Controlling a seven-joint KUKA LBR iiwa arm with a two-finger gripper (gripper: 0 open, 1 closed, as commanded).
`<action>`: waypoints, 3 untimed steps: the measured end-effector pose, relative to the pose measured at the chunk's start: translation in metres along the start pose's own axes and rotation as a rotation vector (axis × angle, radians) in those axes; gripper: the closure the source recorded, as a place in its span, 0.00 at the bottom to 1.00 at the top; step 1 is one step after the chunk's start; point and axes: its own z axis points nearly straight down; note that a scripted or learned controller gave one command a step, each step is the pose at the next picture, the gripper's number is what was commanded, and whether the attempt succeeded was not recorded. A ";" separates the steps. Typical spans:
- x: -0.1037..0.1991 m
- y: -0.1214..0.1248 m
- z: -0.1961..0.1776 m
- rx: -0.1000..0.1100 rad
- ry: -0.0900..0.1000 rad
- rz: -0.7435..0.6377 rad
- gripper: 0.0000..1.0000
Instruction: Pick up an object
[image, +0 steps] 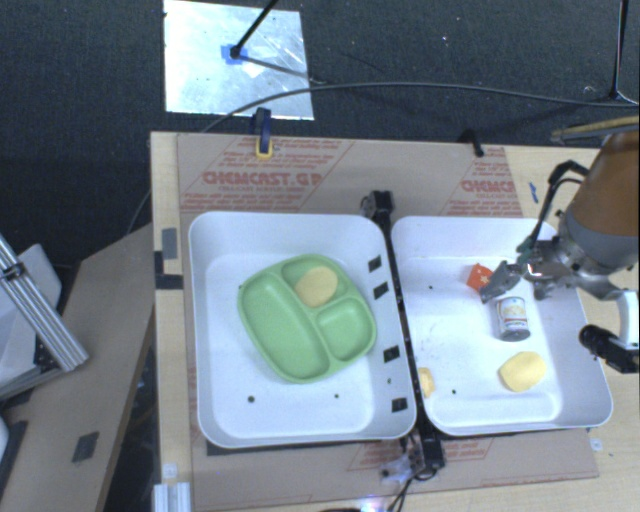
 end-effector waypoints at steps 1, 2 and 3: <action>0.002 -0.002 0.040 -0.001 0.000 0.001 0.00; 0.005 -0.006 0.097 -0.003 0.000 0.000 0.00; 0.004 -0.007 0.087 -0.001 -0.001 0.002 1.00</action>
